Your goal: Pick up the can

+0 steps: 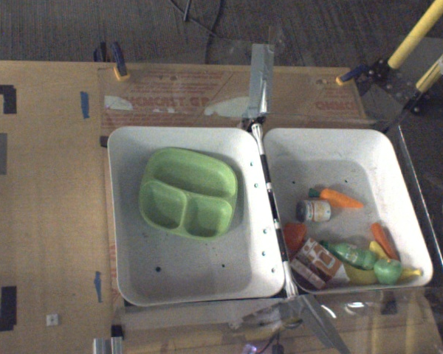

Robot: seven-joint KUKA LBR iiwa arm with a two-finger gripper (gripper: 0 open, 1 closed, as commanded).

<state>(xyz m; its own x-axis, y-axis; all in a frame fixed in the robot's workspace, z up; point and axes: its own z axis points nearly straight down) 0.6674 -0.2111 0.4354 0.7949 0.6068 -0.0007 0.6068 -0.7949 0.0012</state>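
Observation:
A small can lies on its side in the right bin, left of centre, its grey lid end facing left and a yellowish label around its body. An orange carrot lies just above and to the right of it, close to touching.
The left bin holds a green divided plate. The right bin's front part has a red piece, a brown carton, a green bottle, a second orange carrot, a yellow banana and a green round toy.

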